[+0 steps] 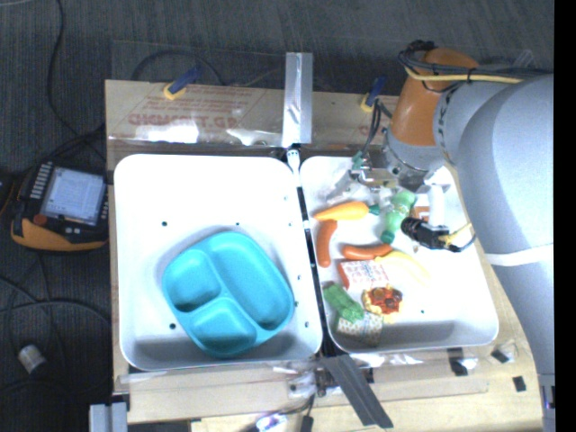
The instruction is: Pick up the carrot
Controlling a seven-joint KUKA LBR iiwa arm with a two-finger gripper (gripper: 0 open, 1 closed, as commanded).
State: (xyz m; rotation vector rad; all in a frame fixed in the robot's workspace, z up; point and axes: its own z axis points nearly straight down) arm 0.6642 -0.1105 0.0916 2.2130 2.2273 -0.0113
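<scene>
The carrot [343, 211] lies in the right bin [468, 327], in its upper left part, orange, lying roughly level with its thicker end toward the right, close to the divider between the two bins. The gripper [376, 176] hangs over the upper middle of the same bin, just up and to the right of the carrot's thick end; the metal parts at its tip sit close above the carrot but nothing is seen between them, and whether the jaws stand apart or together cannot be told from this angle. The arm [504, 142] enters from the right, its orange band [419, 108] above the wrist. Below the carrot, an orange-red sausage-shaped piece [324, 240] lies upright along the bin's left wall, and a second red piece [365, 251] lies across the middle. A green bottle-like item [394, 216] stands tilted just right of the carrot. A small printed packet [382, 299] and a green leafy piece [343, 301] lie lower down. The left bin [144, 187] holds a blue divided tray [229, 290].
</scene>
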